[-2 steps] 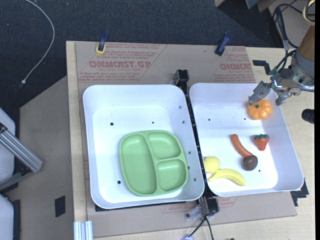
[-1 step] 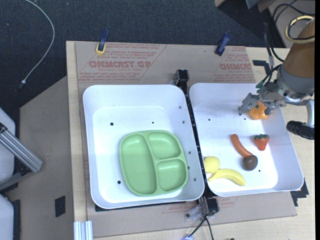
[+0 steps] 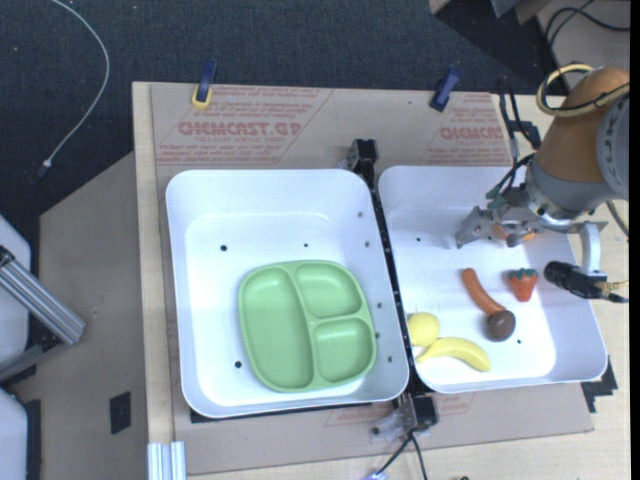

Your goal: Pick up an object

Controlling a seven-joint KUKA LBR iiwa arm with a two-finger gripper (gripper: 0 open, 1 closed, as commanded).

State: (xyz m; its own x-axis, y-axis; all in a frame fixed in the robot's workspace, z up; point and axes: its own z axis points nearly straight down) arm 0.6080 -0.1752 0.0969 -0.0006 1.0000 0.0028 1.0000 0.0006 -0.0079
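My gripper (image 3: 497, 228) hangs over the far part of the right bin (image 3: 440, 208), with the grey arm and its orange band (image 3: 575, 143) reaching in from the right. Just in front of it lie an orange sausage-shaped piece (image 3: 477, 288) and a small red strawberry-like piece (image 3: 523, 284). A brown rounded piece (image 3: 500, 324) sits at the sausage's near end. Nearer the front edge rest a yellow banana (image 3: 462, 353) and a yellow lemon-like piece (image 3: 422, 327). None of these touches the gripper.
The left bin (image 3: 200, 218) holds a green divided plate (image 3: 305, 323). A black clamp (image 3: 363, 153) joins the bins at the back. A black part (image 3: 570, 278) juts over the right bin's right rim. Blue clips (image 3: 444, 88) hold the cardboard underlay.
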